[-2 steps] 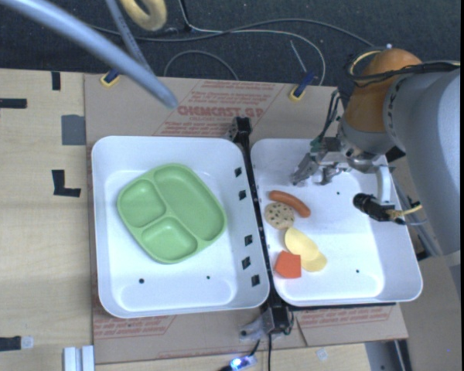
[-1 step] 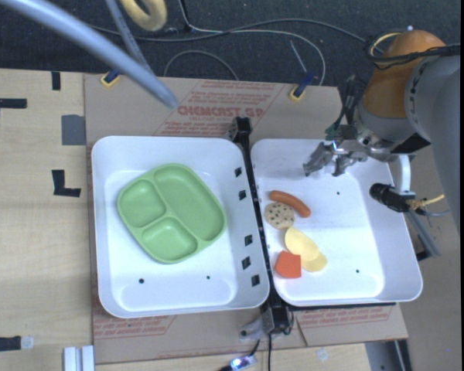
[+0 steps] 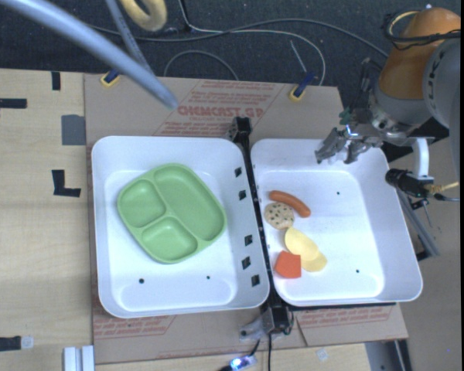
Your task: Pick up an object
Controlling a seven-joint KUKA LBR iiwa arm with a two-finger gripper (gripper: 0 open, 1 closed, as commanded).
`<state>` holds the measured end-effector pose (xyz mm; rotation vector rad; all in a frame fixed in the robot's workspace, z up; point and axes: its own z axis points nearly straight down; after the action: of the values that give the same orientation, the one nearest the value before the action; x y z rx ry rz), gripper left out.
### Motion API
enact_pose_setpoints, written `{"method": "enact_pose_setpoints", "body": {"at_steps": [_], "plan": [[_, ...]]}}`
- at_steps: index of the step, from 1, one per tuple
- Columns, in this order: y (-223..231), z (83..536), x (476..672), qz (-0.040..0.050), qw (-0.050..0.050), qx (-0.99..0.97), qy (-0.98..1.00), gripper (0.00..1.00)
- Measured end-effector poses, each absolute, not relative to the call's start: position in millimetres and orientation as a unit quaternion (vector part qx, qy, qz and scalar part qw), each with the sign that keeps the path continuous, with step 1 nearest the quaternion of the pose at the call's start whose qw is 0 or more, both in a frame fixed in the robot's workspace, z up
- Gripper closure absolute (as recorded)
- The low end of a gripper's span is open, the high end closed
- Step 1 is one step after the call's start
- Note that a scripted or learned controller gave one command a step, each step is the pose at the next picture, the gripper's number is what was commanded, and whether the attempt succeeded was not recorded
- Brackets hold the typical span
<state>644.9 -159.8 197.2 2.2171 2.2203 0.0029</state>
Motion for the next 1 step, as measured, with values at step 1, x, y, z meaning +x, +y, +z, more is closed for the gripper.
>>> {"method": "enact_pose_setpoints", "body": {"at_steps": [1], "plan": [[-159.2,242.4,645.6,0.0006,0.001,0.707,0.708,1.0]]}}
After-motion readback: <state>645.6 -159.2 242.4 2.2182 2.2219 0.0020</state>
